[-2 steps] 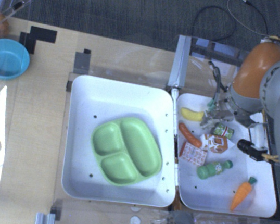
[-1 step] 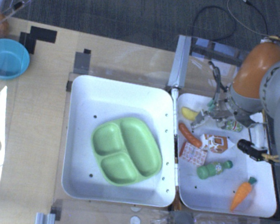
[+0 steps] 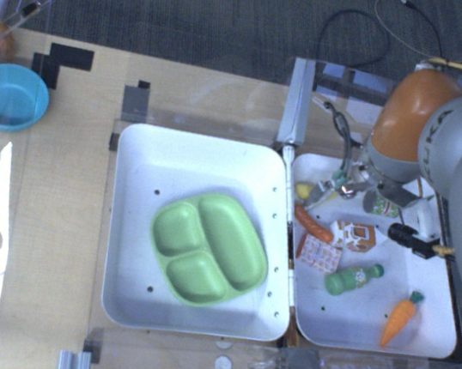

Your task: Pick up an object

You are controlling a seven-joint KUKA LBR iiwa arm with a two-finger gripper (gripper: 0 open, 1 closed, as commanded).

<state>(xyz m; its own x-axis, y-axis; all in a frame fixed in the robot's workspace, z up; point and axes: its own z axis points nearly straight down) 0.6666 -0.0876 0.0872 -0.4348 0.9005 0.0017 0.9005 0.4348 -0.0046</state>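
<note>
Hovering at far-left corner of right bin: gripper, grip unclear; carrot near front edge, apart.

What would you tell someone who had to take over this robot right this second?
Gripper: over the far left corner of the right white bin; I cannot tell whether it is open or shut, and nothing is visibly held.
Things: small yellow piece, red-orange toy sausage, small brown-and-white box, red-patterned flat packet, green plastic bottle and orange toy carrot all lie in that bin. The green divided plate lies in the left white bin.
Done: no pick yet.
Left: grasp one object and lift it.
</note>
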